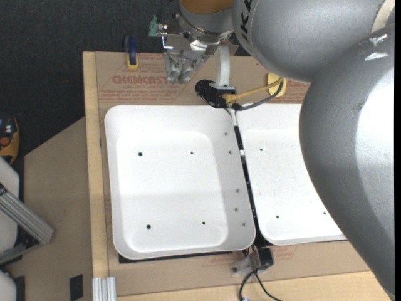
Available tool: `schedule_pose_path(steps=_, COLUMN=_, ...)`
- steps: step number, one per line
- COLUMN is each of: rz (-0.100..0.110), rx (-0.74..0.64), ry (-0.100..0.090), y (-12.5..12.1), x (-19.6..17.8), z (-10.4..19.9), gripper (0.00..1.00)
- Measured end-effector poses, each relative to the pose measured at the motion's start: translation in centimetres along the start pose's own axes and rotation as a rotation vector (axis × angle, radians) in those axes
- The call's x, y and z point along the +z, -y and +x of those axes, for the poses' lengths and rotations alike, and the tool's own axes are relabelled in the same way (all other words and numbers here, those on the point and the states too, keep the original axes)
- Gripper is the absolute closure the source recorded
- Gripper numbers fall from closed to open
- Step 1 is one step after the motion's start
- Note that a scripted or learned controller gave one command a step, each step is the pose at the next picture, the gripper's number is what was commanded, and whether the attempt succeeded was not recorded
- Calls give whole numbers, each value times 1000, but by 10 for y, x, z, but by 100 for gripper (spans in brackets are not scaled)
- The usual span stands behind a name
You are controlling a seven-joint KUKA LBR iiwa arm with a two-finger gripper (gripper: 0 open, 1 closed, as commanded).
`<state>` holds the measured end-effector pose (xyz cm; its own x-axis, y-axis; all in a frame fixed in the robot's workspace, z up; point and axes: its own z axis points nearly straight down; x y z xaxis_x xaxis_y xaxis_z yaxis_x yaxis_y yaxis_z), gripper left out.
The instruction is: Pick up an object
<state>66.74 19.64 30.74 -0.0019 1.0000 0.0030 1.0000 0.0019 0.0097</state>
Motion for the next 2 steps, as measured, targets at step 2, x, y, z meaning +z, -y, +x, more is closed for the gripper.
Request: schedule_pose_path(steps=2, rz=6, rx=1, ry=1, y=6, x=32, z=28, gripper=100)
